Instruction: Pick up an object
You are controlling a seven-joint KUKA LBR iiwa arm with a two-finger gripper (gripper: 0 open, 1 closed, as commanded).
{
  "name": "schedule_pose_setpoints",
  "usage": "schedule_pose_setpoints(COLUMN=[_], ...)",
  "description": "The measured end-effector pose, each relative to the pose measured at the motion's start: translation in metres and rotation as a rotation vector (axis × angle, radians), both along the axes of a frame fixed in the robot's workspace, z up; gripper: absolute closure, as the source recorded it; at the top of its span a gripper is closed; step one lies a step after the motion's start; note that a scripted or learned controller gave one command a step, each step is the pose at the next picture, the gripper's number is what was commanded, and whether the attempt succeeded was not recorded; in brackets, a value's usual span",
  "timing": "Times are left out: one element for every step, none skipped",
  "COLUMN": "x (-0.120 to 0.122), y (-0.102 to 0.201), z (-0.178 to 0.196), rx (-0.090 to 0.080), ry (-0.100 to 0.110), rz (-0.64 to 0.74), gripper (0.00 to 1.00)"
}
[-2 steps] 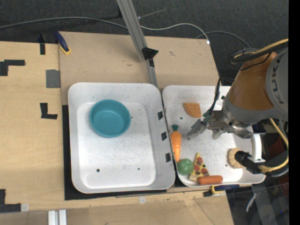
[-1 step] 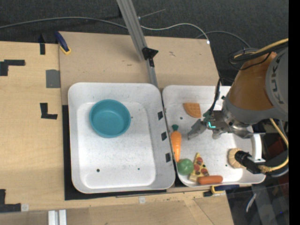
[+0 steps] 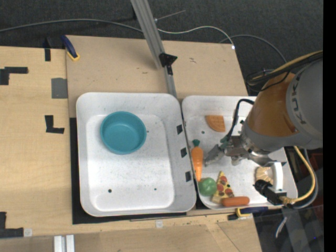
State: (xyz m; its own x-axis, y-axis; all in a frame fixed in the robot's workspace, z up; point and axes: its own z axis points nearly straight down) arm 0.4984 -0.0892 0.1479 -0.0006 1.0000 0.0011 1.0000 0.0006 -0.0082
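Observation:
My gripper (image 3: 223,157) hangs over the middle of the right bin (image 3: 237,103), below the grey and orange arm (image 3: 273,117). Its two fingers stand apart, one finger (image 3: 211,155) reaching toward an orange carrot (image 3: 197,162) and stopping just right of it. Nothing sits between them. Below the gripper lie a green round item (image 3: 207,185), a pizza slice toy (image 3: 222,185) and a red sausage (image 3: 234,200). An orange bread-like piece (image 3: 215,122) lies at the back of this bin. A teal bowl (image 3: 123,132) rests in the left bin (image 3: 86,156).
A small dark green piece (image 3: 196,142) lies above the carrot near the wall between the bins. A pale pastry-like item (image 3: 264,173) sits at the right bin's right side, partly under the arm. A metal pole (image 3: 152,33) slants in from the top.

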Motion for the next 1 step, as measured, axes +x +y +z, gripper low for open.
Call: schedule_pose_setpoints(x=[-0.0020], y=[0.0009], z=[-0.0540], rx=[0.001], ry=[0.000], rz=[0.000], gripper=[0.00])
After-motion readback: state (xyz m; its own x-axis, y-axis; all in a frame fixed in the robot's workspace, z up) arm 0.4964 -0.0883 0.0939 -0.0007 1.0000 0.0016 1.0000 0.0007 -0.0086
